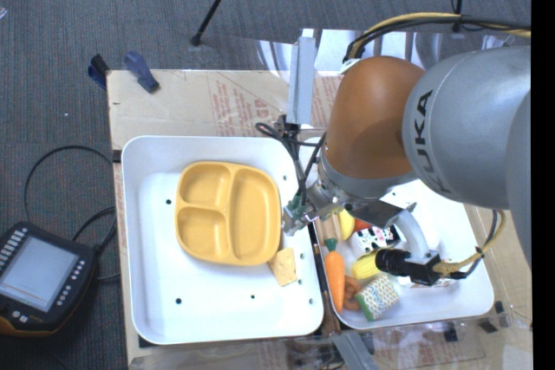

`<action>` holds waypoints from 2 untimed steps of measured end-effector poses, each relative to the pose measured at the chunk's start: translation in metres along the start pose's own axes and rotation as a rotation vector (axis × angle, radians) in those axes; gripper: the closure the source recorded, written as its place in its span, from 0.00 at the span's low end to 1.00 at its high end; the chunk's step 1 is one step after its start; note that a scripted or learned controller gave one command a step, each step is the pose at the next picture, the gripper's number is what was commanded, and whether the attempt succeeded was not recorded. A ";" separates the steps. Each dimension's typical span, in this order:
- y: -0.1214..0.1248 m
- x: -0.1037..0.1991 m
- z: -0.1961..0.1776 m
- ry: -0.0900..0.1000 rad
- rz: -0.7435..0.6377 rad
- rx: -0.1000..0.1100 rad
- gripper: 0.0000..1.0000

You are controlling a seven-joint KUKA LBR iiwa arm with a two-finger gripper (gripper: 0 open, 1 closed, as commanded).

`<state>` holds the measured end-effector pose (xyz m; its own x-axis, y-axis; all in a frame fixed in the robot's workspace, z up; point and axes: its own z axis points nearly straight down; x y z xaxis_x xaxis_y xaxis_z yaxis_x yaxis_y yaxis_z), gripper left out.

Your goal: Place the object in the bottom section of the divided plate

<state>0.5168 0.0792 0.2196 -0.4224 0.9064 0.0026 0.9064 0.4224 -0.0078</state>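
Whether the gripper's (296,211) jaws are spread or closed cannot be told — the tool is small, partly hidden under the wrist, and nothing can be seen held in it. It hangs over the left bin's (149,186) right side, just beside the right rim of the yellow divided plate (229,212). That plate lies flat on the bin floor, and all three of its sections look bare. A pale yellow wedge (284,266) lies on the bin floor outside the plate, touching or nearly touching its lower right corner. In the right bin (473,295) sit a carrot (335,275), a speckled block (379,295) and other small items — crowded together beneath the arm (451,126). Both bins rest on cardboard (217,100).
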 end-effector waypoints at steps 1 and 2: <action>-0.059 -0.025 0.020 0.001 0.118 0.002 1.00; 0.044 -0.001 0.029 0.001 0.130 0.000 1.00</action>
<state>0.5568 0.0974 0.1903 -0.3009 0.9536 0.0022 0.9536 0.3010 -0.0080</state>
